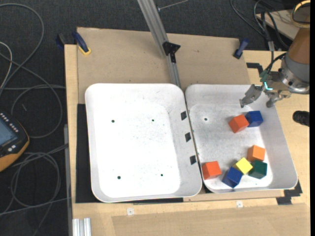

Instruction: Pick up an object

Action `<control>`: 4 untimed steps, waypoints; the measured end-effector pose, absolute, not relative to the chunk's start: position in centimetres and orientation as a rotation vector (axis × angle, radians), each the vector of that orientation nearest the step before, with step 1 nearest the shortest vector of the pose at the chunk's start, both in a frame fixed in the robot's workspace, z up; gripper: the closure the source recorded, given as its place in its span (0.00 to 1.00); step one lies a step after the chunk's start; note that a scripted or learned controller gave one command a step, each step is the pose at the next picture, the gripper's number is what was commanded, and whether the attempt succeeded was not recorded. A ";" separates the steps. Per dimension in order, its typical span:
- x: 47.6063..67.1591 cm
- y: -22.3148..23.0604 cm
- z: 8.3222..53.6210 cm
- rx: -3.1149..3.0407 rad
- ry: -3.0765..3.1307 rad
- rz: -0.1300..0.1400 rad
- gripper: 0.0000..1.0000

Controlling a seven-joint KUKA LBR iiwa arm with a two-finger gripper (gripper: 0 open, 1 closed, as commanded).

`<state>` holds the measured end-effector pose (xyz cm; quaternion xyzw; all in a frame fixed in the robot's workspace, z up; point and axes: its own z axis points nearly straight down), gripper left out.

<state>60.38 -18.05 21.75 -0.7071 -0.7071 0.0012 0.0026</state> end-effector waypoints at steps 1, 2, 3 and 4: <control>60.5 -18.0 22.0 -2.219 -2.222 0.000 0.00; 60.9 -18.8 17.2 -2.218 -2.218 0.004 0.00; 60.3 -18.5 12.7 -2.217 -2.218 0.004 0.00; 60.8 -18.9 10.8 -2.234 -2.233 -0.005 0.00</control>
